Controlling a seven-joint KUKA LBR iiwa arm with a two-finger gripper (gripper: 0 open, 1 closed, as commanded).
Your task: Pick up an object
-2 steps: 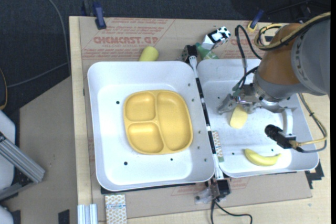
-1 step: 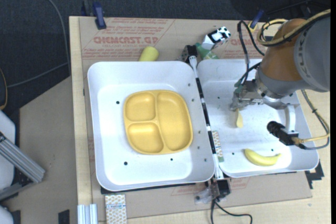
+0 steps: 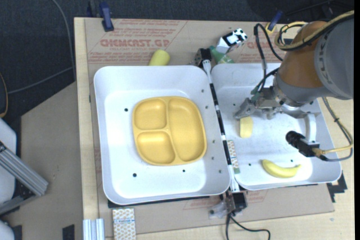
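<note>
In the right bin (image 3: pixel 315 177) lie a small pale yellow block (image 3: pixel 246 127) near the left wall and a yellow banana (image 3: pixel 279 168) near the front edge. My gripper (image 3: pixel 251 108) hangs low over the right bin's upper left part, just above and slightly right of the block. The banana lies well in front of it. The grey arm with its orange band (image 3: pixel 301 62) rises behind the gripper to the right. A yellow divided plate (image 3: pixel 169 130) rests in the middle of the left bin (image 3: pixel 112 93).
Behind the bins, on the brown bench, sit a yellow cylinder (image 3: pixel 159 57) and a black-and-white toy with a green piece (image 3: pixel 230 42). A blue clamp (image 3: pixel 105 17) grips the bench's back left edge. Cables (image 3: pixel 264 45) hang by the arm.
</note>
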